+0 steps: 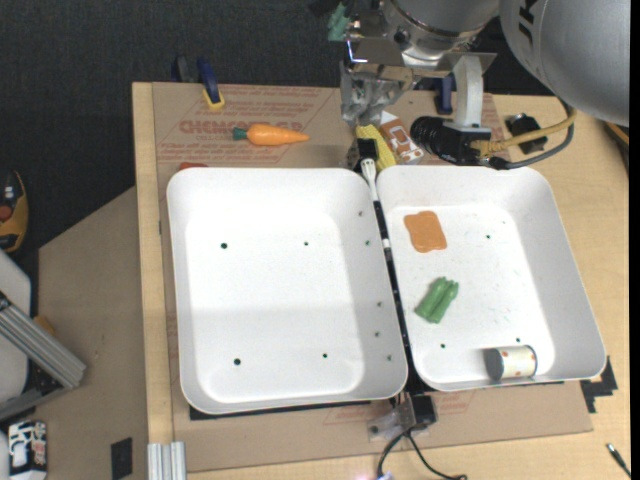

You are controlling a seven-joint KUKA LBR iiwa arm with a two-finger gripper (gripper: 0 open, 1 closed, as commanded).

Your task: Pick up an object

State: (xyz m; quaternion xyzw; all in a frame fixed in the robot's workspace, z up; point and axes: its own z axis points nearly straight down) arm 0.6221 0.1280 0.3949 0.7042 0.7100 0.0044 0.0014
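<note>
Right bin has three things: a flat orange square at the far end, a small green veggie mid-bin, and a little can on its side near the front. Gripper hangs beyond the bins' far edge, well apart from all three; can't tell its grip state.

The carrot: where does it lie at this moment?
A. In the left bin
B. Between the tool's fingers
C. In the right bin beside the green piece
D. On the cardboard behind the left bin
D. The carrot lies on the brown cardboard beyond the far rim of the left bin, apart from the tool and outside the right bin, which holds the green piece.
</note>
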